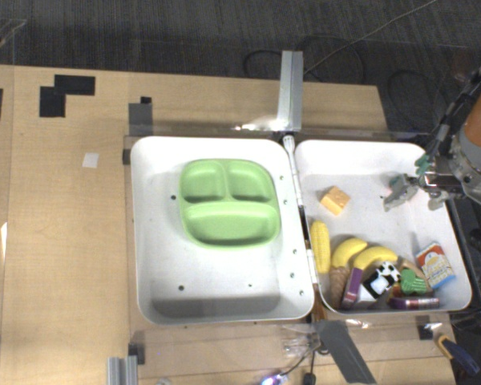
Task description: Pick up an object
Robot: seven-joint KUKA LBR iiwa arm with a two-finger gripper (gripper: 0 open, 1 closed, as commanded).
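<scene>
You're at the approach step: the claw hangs over the right bin, fingers apart, nothing between them. The cheese lies just left of it. Next you'd centre above it, then descend.

Wooden bench, dark carpet floor
</scene>
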